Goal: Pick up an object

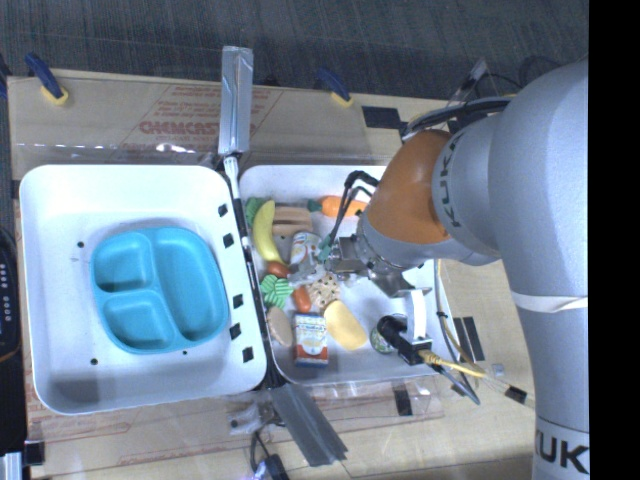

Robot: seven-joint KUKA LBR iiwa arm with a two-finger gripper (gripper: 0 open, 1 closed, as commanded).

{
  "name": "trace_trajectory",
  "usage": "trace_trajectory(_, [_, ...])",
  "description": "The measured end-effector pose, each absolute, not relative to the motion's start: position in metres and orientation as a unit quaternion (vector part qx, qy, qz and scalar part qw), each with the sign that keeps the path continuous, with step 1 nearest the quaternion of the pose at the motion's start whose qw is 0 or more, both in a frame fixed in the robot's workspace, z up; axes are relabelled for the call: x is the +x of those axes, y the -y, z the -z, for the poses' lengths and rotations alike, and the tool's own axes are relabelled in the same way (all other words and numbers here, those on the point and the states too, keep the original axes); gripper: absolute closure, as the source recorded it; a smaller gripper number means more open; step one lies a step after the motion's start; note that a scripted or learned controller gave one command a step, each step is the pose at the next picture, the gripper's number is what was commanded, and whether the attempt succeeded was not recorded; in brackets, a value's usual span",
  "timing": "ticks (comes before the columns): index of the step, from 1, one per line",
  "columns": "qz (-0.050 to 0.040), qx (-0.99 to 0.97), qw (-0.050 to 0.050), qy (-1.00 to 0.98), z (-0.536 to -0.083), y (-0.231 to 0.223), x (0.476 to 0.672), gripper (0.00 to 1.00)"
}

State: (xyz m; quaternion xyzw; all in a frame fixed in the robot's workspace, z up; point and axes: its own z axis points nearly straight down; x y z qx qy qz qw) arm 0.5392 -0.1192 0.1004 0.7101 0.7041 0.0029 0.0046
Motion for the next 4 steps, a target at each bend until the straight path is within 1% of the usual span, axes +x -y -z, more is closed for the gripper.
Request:
trace_trajectory(1, [0.0011, 0.799, -0.003, -0.601, -0.098, 0.093, 0.502, 0.00])
trace_trajectory(2, [0.0017, 0.823, -0.002, -0.568, -0.091, 0.098, 0.569, 0.00])
trace_trajectory(3, [0.0034, 0.822, -0.004, -0.569, -0.100, 0.097, 0.568, 1.00])
trace_trajectory(4, [-0.0029, 0.830, 0.001, -0.557, -0.215, 0.077, 0.594, 1.00])
